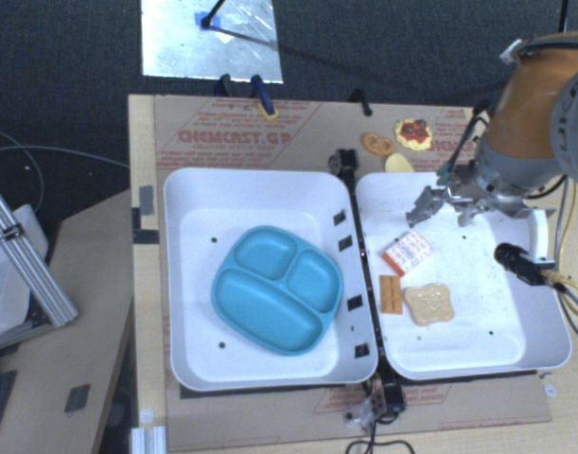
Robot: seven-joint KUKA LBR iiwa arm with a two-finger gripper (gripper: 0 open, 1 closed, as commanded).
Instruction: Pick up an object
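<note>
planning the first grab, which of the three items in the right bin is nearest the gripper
The red-and-white packet: it lies just below the gripper, while the orange wafer and the toast slice sit farther toward the bin's front.

the arm (pixel 544 112) is cut off by the right edge of the view. the gripper (pixel 446 206) is small and dim over the right bin (pixel 553 348); how its fingers stand cannot be told. the print on the small red and white packet (pixel 407 252) is too fine to read. three small toy foods (pixel 399 144) behind the bins are too small to name, possibly a pizza among them.
</note>
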